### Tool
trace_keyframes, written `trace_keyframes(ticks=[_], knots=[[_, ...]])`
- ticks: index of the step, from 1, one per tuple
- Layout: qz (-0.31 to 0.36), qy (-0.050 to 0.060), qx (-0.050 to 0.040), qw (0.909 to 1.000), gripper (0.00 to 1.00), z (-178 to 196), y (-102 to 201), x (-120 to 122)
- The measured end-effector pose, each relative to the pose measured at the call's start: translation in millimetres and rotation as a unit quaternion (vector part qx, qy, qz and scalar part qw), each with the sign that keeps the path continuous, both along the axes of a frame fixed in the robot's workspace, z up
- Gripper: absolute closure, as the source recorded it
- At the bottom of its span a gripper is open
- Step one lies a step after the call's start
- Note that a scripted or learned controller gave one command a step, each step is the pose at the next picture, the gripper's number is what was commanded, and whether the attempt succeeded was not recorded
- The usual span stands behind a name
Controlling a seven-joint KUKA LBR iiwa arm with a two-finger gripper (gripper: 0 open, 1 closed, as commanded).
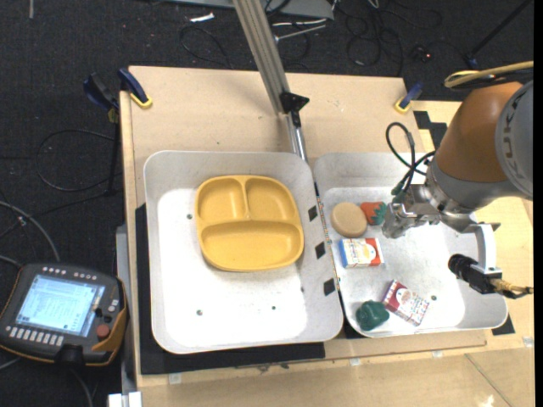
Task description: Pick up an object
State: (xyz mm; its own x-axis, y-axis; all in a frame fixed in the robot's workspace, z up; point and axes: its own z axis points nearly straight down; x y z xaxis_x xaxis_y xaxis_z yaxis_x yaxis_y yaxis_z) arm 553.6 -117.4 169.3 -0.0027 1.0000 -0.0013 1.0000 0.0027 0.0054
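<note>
Wooden bench (212, 108) on dark cabled floor, pendant (59, 312) at left, yellow plate (249, 222) in left bin (170, 312), right bin (475, 312) with gripper (392, 219) low over red toy (372, 210), beside tan disc (349, 219), carton (360, 252) just below

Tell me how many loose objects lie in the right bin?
5: a tan round piece, a red item, a white box, a red-white packet, a green lump. The claw may hide more.
</note>
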Motion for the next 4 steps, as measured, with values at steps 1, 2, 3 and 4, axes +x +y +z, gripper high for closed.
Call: trace_keyframes(ticks=[1,2,3,4], knots=[[0.000,-0.001,-0.0003,1.0000,1.00,63.9,-1.3,0.7],[0.000,0.000,-0.0002,1.0000,1.00,94.7,-1.2,2.1],[0.002,0.003,0.0014,1.0000,1.00,81.3,46.2,-2.7],[0.003,0.003,0.0015,1.0000,1.00,83.1,95.0,-18.1]])
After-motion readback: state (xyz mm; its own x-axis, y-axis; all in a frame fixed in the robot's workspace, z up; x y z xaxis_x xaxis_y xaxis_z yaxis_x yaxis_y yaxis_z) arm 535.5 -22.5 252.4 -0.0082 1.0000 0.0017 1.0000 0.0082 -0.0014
